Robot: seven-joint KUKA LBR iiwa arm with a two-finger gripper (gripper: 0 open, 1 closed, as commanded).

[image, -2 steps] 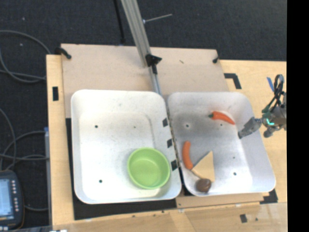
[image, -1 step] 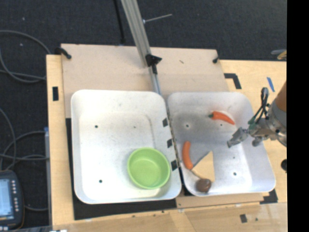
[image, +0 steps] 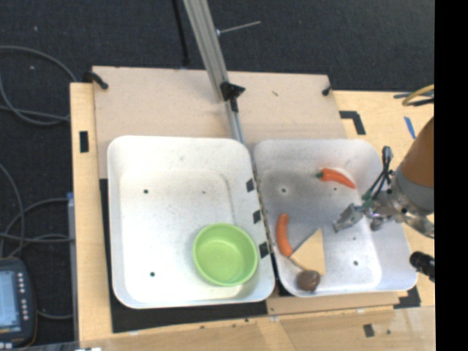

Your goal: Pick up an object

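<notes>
The right bin (image: 365,269) holds an orange carrot-like piece (image: 337,176) near its back, a second orange stick (image: 283,235) along its left side, and a small brown lump (image: 308,280) at its front edge. My gripper (image: 349,220) hangs over the right half of this bin, reaching in from the right, below the back carrot piece and apart from it. Nothing shows between its fingers. A green bowl (image: 225,254) sits in the front right corner of the left bin (image: 146,174).
A tan triangular patch (image: 313,247) lies in the right bin's floor near the brown lump. A slanted metal rail (image: 208,42) runs from the top down to the gap between the bins. Cables lie on the dark floor at left.
</notes>
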